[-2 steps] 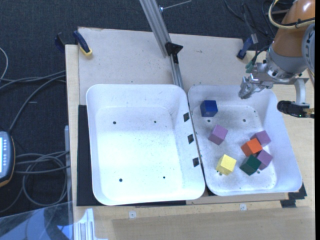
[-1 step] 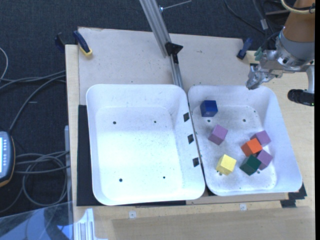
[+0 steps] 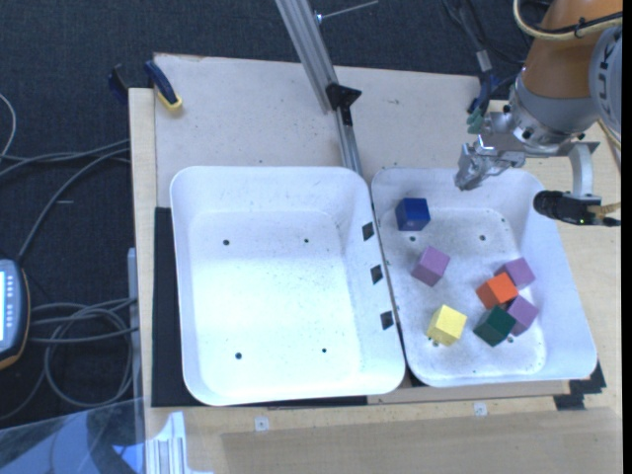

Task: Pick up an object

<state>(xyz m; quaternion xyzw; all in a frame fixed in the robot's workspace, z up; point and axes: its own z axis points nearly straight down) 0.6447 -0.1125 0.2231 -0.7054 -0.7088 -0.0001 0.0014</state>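
The right bin [image 3: 553, 265] holds several small cubes. A blue cube [image 3: 413, 213] lies near its back left, with a purple cube [image 3: 431, 266] in front of it. A yellow cube [image 3: 447, 325] sits near the front. An orange cube [image 3: 497, 290], a dark green cube [image 3: 494, 326] and two more purple cubes [image 3: 519, 273] cluster at the right. My gripper [image 3: 472, 176] hangs over the bin's back rim, right of and behind the blue cube, with nothing visible between its fingers.
The left bin [image 3: 197, 205] stands beside the right one, with black clips [image 3: 375, 274] along the shared wall. A slanted metal pole [image 3: 311, 38] rises behind the bins. A blue-and-yellow clamp [image 3: 163, 84] rests at the bench's back left corner.
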